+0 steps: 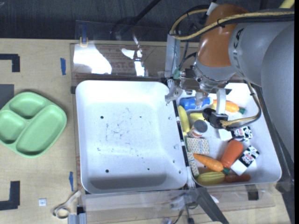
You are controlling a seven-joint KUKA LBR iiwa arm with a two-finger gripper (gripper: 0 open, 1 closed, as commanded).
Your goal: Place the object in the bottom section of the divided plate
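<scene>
Gripper (200, 97) hangs over the right bin's (268, 171) toy-food pile — whether it has anything, cannot tell. Target unclear; carrot (209, 162) looks light, stiff, slick — best pinched mid-body. Divided plate (31, 123) sits well apart, far left.
</scene>
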